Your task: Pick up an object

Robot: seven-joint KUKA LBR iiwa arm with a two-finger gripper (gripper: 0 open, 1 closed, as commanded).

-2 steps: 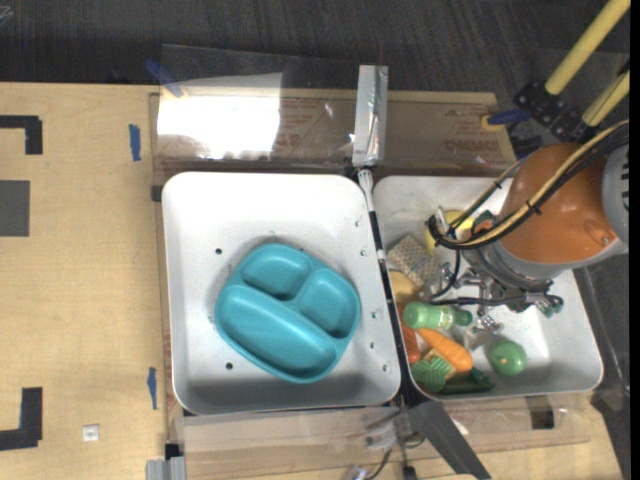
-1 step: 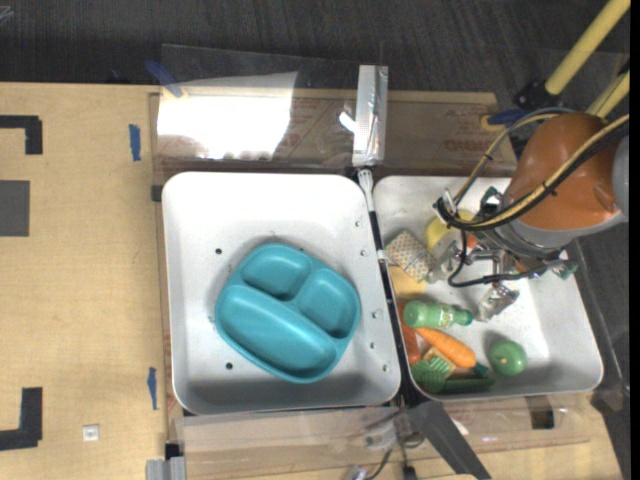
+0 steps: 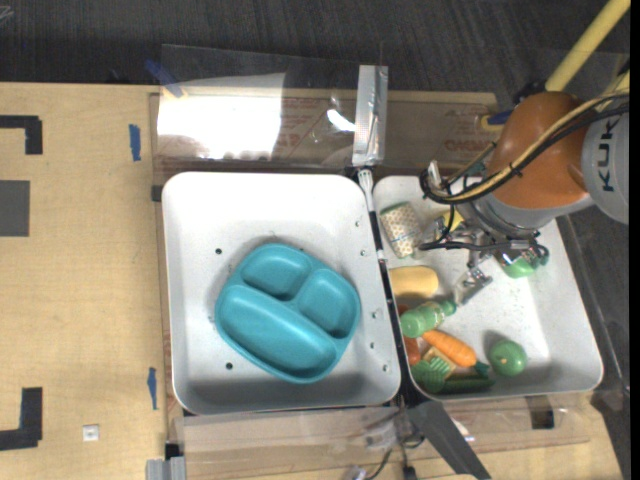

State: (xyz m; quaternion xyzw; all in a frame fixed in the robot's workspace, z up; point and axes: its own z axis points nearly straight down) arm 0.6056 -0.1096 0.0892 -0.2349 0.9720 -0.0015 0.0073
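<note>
The right white bin (image 3: 570, 308) holds toy food. There is a speckled beige block (image 3: 399, 230) at its far left, a yellow piece (image 3: 413, 283) below that, a green bottle-shaped piece (image 3: 426, 318), an orange carrot (image 3: 449, 348) and a round green fruit (image 3: 507, 357). A dark green leafy piece (image 3: 446, 373) lies at the bin's near edge. My gripper (image 3: 473, 278) hangs over the middle of this bin, just right of the yellow piece and above the green bottle shape. A small green object (image 3: 521, 263) sits by the wrist, and I cannot tell whether it is held.
The left white bin (image 3: 190, 218) holds a teal divided plate (image 3: 288, 310). A clear plastic sheet (image 3: 260, 118) and a metal strip (image 3: 369, 116) stand behind the bins. The orange wrist band (image 3: 540, 163) and cables (image 3: 470, 183) overhang the right bin's far corner.
</note>
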